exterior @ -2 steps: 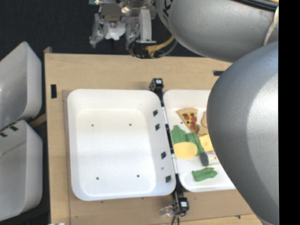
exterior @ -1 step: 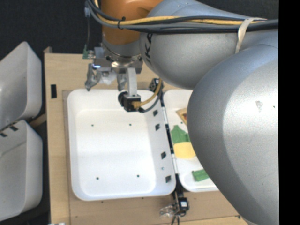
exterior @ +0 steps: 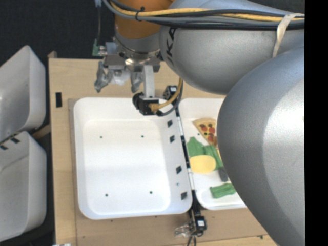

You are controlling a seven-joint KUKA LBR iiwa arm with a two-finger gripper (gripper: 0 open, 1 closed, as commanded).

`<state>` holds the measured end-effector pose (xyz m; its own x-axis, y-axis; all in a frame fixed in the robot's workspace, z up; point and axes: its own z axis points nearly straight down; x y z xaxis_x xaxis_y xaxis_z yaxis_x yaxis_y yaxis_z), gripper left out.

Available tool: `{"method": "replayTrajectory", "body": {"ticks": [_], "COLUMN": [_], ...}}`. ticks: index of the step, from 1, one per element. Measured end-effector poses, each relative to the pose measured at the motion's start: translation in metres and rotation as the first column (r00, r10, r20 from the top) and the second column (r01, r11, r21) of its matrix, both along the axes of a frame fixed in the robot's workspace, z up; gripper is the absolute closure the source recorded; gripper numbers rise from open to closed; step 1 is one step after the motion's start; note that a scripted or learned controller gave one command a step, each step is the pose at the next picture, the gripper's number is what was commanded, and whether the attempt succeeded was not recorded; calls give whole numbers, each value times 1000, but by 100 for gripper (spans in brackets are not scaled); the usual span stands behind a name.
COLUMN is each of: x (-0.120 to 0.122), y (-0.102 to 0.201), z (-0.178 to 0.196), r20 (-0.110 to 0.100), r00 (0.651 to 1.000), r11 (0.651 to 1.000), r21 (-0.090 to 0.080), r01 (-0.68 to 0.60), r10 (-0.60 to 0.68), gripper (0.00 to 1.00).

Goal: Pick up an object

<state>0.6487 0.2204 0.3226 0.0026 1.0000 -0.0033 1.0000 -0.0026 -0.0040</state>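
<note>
My gripper hangs over the far rim of the left bin, below the orange wrist band. Its fingers stand open with nothing between them. The objects lie in the right bin: a yellow rounded piece, a green leafy piece behind it, a pizza-slice-like piece with red dots, a small green piece near the front, and a dark grey piece. The arm's grey body hides most of the right bin.
A black fitting with a yellow cable hangs just right of the gripper over the left bin's far right corner. A black divider strip runs between the bins. White housings stand at the left edge.
</note>
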Motion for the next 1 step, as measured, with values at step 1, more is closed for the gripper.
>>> {"method": "replayTrajectory", "body": {"ticks": [1], "x": [-8], "y": [0], "z": [33], "r20": [1], "r00": [1000], "r11": [1000], "r21": [1], "r01": [1], "r10": [-1], "gripper": [100]}}
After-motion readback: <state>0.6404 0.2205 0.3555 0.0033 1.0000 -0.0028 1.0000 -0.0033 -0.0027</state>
